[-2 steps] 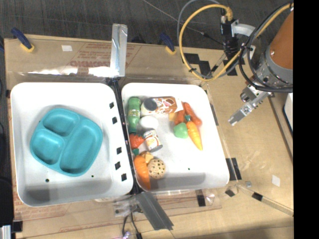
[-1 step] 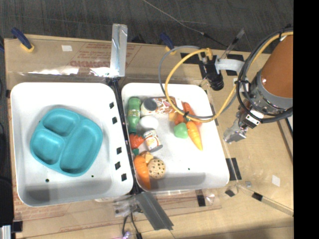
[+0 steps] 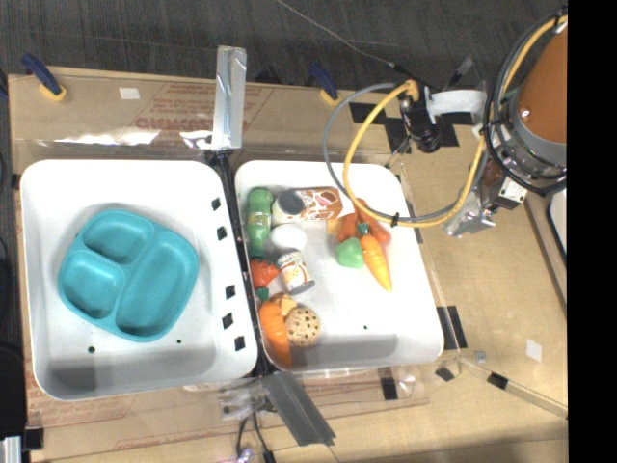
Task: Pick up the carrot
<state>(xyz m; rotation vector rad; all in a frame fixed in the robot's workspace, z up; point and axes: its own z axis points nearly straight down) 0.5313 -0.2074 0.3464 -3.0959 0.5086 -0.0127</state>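
Claw (image 3: 474,222) off the right bin's (image 3: 410,321) right edge, carrot (image 3: 375,258) lying in the bin.

The claw hung over the bare surface (image 3: 501,307) beside the bin's upper right corner; whether it was wide or narrow I cannot tell. The carrot lay near the bin's right edge, touching a green pepper (image 3: 349,254). Toward the bin's left edge sat a green bottle (image 3: 258,218), a small jar (image 3: 294,272) and a cookie (image 3: 303,325). A teal plate (image 3: 128,273) rested in the left bin (image 3: 39,287).
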